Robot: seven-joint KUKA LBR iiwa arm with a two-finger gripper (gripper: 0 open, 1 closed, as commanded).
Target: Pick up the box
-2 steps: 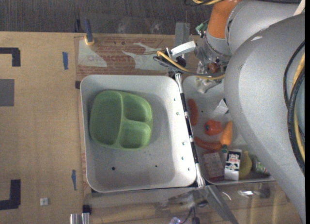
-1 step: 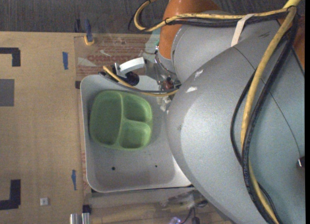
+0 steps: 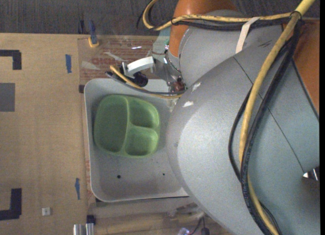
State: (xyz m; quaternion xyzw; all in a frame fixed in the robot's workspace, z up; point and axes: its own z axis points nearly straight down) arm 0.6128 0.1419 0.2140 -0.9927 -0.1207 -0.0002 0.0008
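Behind arm (image 3: 244, 127), bin (image 3: 101, 178) half-hidden

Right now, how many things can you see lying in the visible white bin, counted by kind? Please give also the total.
Green divided plate: 1, lying in the white bin
Box: 0 in sight; the grey arm covers the right side of the bin, so one may lie under it
Total in sight: 1

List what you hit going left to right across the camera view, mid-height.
Tan board with black corner marks → white bin wall → green divided plate → grey arm with yellow cable. I can't pick out a box.
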